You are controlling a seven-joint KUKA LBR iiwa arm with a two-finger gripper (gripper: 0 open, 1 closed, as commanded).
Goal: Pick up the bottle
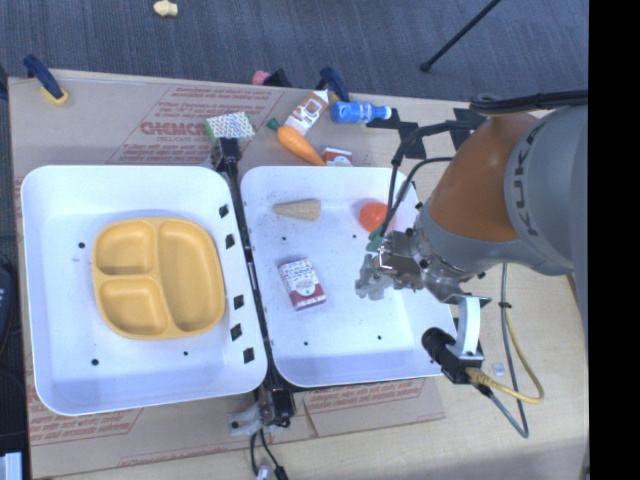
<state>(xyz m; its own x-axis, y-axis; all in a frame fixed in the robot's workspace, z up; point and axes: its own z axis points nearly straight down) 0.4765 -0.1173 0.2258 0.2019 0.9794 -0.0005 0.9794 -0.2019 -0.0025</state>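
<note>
Two bottles lie on the cardboard behind the right bin, outside it. One is a white bottle [306, 113] with an orange label, tilted. The other is a small blue bottle [357, 113] lying on its side. My gripper [374, 278] hangs low over the right part of the right bin [330, 368], well in front of both bottles. It is right of a red-and-white packet [301, 283] and just below a red tomato [372, 214]. I see nothing held in it.
A beige cone [299, 209] lies near the back of the right bin. A carrot [299, 146], a small red box [338, 155] and a checkered box [230, 126] sit beside the bottles. The left bin [50, 268] holds a yellow divided plate [158, 276]. Cables trail at the right.
</note>
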